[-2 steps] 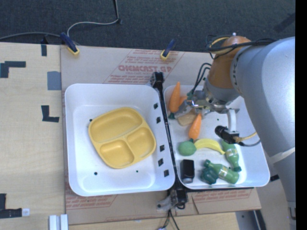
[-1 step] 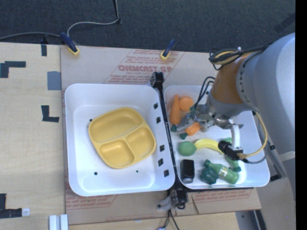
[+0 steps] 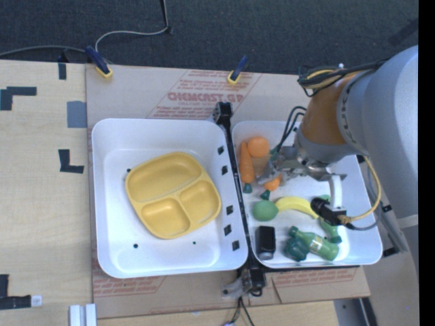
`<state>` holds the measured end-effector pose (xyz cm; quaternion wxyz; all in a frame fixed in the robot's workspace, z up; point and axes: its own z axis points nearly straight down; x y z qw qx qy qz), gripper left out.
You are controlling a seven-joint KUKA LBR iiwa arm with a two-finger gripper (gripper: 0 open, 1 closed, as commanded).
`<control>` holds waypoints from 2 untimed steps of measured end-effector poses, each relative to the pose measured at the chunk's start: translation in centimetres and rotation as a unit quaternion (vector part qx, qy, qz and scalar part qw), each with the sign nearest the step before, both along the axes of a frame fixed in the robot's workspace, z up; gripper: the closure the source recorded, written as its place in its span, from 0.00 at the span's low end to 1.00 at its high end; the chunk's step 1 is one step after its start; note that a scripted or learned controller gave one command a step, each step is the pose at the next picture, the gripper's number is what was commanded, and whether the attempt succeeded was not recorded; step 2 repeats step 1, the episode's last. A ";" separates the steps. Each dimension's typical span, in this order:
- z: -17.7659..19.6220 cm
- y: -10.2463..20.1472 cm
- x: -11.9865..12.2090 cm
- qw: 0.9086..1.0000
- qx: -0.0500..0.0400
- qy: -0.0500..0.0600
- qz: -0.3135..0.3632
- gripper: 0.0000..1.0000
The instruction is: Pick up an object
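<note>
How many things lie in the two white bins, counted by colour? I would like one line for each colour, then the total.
Yellow: 2, the divided plate and the banana
Orange: 2, the round orange piece and the carrot
Green: 2, the rounded green piece and the green bottle
Black: 1, the small black block
Total: 7. More small items may be hidden under the gripper.

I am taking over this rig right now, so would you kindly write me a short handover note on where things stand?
End effector: low in the right bin, at its upper left among the toys; I cannot tell its grip state or whether it holds anything.
Right bin: orange ball, carrot, green round toy, banana, black block, green bottle.
Left bin: yellow divided plate.
Done: arm has reached the objects.
Left: secure a grasp on one object and lift it; no lift visible.
</note>
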<state>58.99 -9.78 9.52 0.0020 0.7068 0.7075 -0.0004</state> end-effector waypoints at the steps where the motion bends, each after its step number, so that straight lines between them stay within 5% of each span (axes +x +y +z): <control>1: 8.9 7.1 1.1 1.000 0.002 0.001 0.001 1.00; 2: 8.9 7.1 1.1 1.000 0.002 0.001 0.001 1.00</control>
